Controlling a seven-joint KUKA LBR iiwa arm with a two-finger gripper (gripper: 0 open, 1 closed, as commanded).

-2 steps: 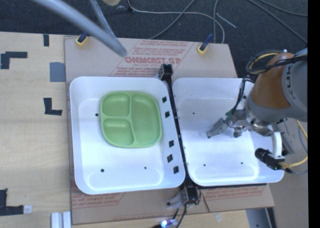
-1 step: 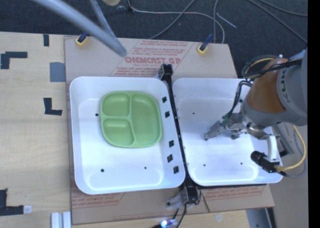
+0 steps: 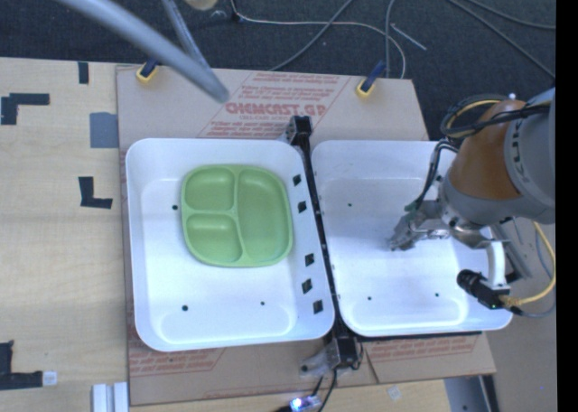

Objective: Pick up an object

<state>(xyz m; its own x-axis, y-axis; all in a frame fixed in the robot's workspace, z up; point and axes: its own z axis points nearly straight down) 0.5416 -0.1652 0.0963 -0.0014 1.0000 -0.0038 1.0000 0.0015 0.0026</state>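
While the green plate (image 3: 237,217) lies flat in the left bin (image 3: 144,220), well apart from the arm, the gripper (image 3: 404,236) hangs low over the bare floor of the right bin (image 3: 379,162); whether it is spread or pressed together I cannot tell. Nothing lies under it, so a pick likely needs a move across the divider (image 3: 312,229)

Plate (image 3: 237,216) is pale green, both bins (image 3: 144,248) plain white. Cardboard (image 3: 271,98) behind the bins is tan with red print. Arm (image 3: 492,171) is grey with an orange band, worktop (image 3: 54,248) light wood with black tape marks.
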